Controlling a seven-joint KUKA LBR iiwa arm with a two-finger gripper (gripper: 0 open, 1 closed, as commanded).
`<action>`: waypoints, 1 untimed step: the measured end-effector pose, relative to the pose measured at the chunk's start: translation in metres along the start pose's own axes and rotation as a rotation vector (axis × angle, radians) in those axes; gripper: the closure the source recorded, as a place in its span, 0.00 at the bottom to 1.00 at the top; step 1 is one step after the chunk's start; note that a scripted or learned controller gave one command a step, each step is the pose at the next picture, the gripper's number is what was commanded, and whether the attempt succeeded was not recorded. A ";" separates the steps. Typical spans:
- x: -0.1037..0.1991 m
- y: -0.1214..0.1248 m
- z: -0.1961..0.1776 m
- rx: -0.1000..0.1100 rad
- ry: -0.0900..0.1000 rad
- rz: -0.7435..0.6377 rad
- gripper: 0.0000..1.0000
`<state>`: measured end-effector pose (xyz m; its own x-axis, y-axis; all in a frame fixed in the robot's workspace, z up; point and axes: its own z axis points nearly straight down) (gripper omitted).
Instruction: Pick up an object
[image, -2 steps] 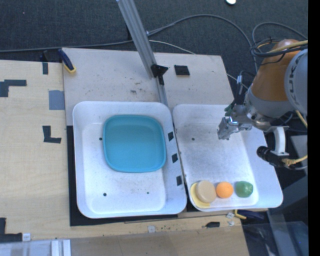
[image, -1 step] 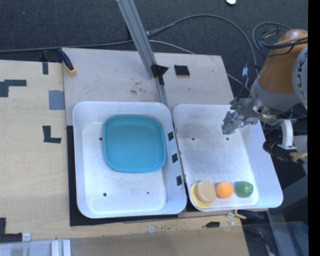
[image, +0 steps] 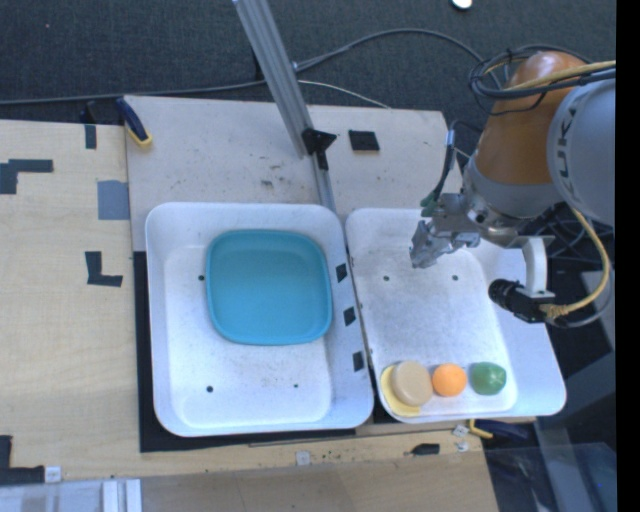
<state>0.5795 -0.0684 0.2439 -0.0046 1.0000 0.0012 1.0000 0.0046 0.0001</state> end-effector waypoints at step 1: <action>0.051 -0.002 -0.005 0.001 0.000 0.001 1.00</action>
<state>0.5774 -0.0169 0.2485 -0.0040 1.0000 0.0011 1.0000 0.0040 -0.0005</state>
